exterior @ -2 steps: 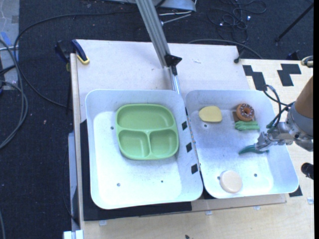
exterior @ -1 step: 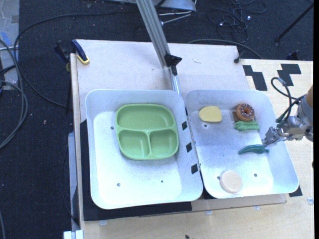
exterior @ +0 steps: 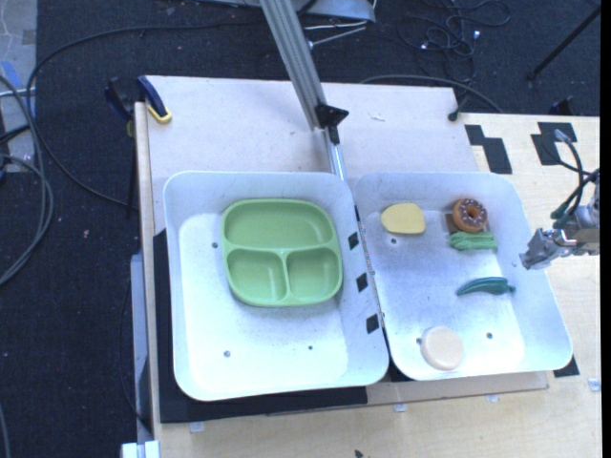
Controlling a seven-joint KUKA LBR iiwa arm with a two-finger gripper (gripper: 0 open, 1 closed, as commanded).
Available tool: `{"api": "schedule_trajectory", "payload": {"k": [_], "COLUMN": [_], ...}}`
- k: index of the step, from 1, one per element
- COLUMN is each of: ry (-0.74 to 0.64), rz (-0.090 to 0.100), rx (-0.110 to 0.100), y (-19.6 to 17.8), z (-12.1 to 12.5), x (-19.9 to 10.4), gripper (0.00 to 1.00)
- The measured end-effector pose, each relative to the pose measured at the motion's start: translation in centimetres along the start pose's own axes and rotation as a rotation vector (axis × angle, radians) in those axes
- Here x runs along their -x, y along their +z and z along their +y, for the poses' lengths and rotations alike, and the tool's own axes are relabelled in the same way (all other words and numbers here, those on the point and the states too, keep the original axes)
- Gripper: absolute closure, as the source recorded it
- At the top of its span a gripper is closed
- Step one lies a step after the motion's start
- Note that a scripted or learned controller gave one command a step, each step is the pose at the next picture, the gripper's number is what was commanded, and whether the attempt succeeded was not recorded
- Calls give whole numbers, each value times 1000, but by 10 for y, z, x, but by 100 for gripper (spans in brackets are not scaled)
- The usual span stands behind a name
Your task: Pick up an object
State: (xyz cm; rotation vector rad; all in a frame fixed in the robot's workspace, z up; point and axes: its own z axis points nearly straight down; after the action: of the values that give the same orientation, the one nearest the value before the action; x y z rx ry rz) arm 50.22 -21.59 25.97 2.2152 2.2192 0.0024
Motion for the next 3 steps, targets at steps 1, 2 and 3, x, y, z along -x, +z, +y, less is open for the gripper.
{"api": "schedule_trajectory", "payload": {"k": [1, 2, 3], "ry": [-5, -4, -4], "rz": [3, 3, 3], "rx": [-3, -5, -5], "y": [6, 7, 22], "z": [30, 42, 65], "x": [-43, -98, -148], "gripper": [100, 100, 100]}}
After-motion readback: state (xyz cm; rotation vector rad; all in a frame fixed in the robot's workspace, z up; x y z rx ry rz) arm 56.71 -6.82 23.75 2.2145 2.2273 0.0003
